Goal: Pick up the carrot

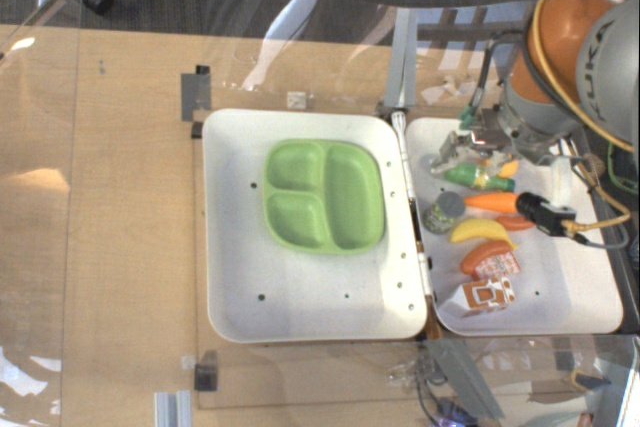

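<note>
Found the grey arm with the orange band (570, 35) hanging over the far part of the shallow white bin on the view's right (590, 300). Saw the other shallow white bin (235, 305), beside it on the view's left, carrying a light green divided plastic plate (325, 195).

Counted a cluster of toy foods in the right-hand bin. Placed the orange tapered carrot (490, 202) lying flat near the middle of that cluster, just beyond a yellow banana-shaped piece (482, 231) and just nearer than a small green vegetable-like piece (472, 177), with a grey round piece (445, 211) at its blunt end. Noted a red rounded piece (490, 262) and a small orange-and-white carton (487, 295) closer to the near rim.

Located the two-finger metal gripper (463, 145) above the green piece, short of the carrot and apart from it. Could not tell whether open or closed; nothing seen held.

Judged the step as approach, grasp not yet made. Next move probably called for a short shift toward the near side, centring over the carrot's body, then a descent between its close neighbours.
</note>
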### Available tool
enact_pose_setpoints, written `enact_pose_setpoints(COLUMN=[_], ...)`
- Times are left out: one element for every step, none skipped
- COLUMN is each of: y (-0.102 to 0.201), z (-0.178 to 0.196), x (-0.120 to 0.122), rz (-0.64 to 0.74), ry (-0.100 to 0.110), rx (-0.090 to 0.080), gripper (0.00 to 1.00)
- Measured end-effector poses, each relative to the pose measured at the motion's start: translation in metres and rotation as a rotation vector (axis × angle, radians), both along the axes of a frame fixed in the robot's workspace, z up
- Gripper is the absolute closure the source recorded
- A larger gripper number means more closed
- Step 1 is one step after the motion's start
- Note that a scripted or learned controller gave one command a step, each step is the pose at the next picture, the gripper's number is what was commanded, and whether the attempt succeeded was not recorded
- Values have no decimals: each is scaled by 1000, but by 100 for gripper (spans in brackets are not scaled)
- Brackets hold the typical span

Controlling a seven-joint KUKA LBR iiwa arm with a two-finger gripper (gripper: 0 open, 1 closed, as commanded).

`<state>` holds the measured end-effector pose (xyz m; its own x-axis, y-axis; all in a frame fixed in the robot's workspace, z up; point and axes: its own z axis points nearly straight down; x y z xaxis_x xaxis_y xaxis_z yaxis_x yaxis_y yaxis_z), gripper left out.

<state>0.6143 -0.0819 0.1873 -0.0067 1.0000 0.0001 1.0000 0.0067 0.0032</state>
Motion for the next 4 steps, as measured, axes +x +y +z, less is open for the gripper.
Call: enact_pose_setpoints(y=[-44,-103,-109,-117], z=[29,-28,-90,-98], x=[-18,-10,-11,48], rz=[-94,-187,-126,61], ry=[-4,1,-5,40], rx=[-1,0,-1,3], gripper=[0,0,0,0])
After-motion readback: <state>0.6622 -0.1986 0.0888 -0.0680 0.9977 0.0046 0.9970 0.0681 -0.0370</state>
